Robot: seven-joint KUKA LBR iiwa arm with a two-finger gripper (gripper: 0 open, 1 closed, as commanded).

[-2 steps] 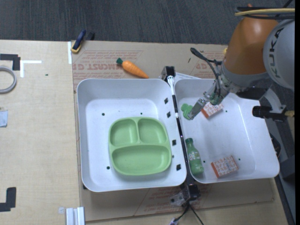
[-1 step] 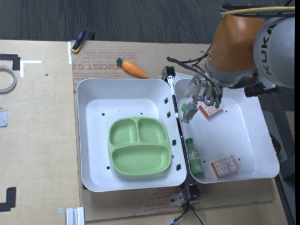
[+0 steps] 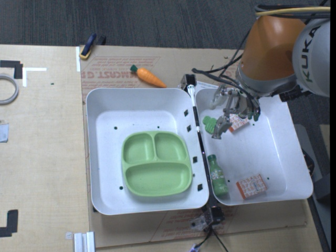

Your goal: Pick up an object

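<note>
**Orange-banded arm low over the right bin**

Glossy white plastic forms both shallow bins. The left bin (image 3: 105, 140) holds a matte green divided plate (image 3: 156, 163), rounded at its corners, with three compartments. In the right bin (image 3: 283, 140), the gripper (image 3: 227, 124) hangs over the upper left part, above a small green item (image 3: 210, 123) and a red-and-white packet (image 3: 239, 124); whether it grips anything I cannot tell. A green bottle (image 3: 217, 175) lies along the bin's left wall, its long axis running near-to-far, cap end farther away. A flat orange patterned box (image 3: 252, 186) lies near the front wall, tilted. An orange toy carrot (image 3: 149, 76) rests on the cardboard beyond the left bin.
</note>
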